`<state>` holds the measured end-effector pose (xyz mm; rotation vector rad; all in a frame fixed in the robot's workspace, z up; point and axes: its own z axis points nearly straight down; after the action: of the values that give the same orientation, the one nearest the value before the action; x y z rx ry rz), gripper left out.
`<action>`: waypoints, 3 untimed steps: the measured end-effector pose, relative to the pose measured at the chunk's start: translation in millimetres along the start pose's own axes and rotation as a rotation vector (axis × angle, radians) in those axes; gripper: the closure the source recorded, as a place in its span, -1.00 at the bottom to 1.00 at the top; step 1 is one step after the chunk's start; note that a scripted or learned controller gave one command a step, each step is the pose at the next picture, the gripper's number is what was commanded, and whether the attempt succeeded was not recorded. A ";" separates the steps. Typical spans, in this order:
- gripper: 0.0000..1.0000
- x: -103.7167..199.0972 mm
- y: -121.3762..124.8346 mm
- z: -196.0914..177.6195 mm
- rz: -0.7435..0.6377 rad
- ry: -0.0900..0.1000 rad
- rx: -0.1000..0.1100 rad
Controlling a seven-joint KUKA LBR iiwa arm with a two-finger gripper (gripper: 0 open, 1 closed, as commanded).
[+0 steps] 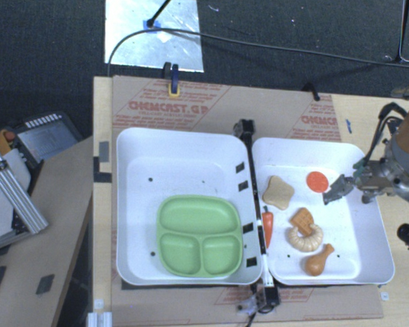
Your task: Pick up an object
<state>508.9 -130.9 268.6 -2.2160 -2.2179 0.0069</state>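
Your arm comes in from the right and its gripper (339, 189) hangs over the right bin (368, 262), near that bin's upper right part, with nothing visible between its fingers; at this angle you cannot tell whether they are spread or closed. Just to the gripper's left lies the red disc (317, 181), close to the dark fingertip but apart from it as far as the slant view lets you judge. Further left in the same bin sits the tan bread slice (278, 191), lying flat near the divider. Below it, right against the inner wall where the two bins meet, you have the small carrot (267, 227), orange-red with a green top, pointing up and down the picture. Toward the middle of the bin a brown croissant-like pastry (301, 218) touches the pale curled shrimp (306, 238) beneath it, and the brown chicken drumstick (318, 260) lies just below and to the right of those two, near the bin's front edge. In the left bin (141, 157) a green divided plate (198, 235) with three compartments rests toward the front. Both bins stand on a cardboard sheet (193, 105) printed with red lettering.
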 end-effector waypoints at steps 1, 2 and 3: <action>-1.00 0.2 1.8 -4.8 -0.003 -0.002 -0.010; -1.00 1.6 0.0 57.8 -0.001 0.000 -0.004; -1.00 10.4 -3.9 115.7 -0.001 0.000 -0.004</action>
<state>504.1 -120.4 152.9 -2.2168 -2.2206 0.0026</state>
